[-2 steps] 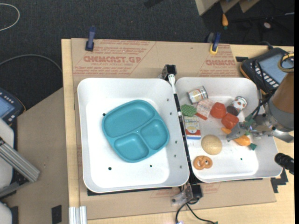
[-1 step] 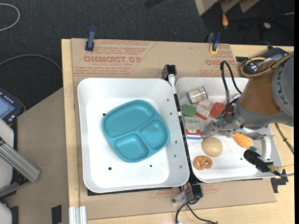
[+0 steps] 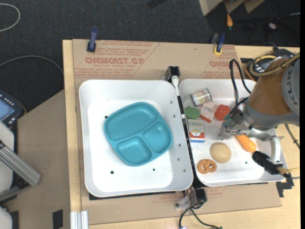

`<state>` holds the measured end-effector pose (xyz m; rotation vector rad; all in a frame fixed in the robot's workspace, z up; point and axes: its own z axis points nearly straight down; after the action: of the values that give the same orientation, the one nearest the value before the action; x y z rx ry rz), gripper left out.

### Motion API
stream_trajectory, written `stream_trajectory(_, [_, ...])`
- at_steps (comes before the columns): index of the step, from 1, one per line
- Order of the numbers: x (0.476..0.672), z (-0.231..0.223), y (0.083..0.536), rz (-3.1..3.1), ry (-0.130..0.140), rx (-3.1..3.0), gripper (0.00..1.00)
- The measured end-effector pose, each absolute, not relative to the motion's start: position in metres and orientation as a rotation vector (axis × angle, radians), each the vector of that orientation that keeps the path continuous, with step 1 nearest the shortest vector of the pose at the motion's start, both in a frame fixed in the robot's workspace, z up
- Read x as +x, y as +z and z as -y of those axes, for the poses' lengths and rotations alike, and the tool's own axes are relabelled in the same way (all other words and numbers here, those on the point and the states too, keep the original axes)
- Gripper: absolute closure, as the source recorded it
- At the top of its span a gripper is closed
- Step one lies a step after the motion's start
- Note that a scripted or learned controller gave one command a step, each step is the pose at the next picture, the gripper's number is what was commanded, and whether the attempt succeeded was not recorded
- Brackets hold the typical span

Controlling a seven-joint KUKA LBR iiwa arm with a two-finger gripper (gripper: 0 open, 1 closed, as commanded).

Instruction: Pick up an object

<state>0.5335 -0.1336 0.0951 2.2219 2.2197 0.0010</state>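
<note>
The grey arm's orange-banded wrist [image 3: 267, 97] covers the right white bin's [image 3: 238, 178] far corner; the small printed carton's [image 3: 196, 130] label is too small to read.

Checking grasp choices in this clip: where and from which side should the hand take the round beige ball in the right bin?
Probably straight from above, closing across the ball's widest middle. It is round, so no side grips better by shape. The pretzel lies close at its lower left and the carrot to its right, so fingers should drop into the free gaps above and below it in the view.
</note>
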Motion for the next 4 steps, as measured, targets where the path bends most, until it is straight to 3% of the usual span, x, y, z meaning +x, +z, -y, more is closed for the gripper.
stream_trajectory(1, [0.501,0.06,0.19,-2.228,0.01,2.211,1.0])
stream_trajectory(2, [0.478,-0.031,0.184,-2.237,0.0,2.215,1.0])
stream_trajectory(3, [0.481,-0.103,0.346,-2.229,0.03,2.202,1.0])
stream_trajectory(4, [0.48,-0.155,0.42,-2.227,0.018,2.21,1.0])
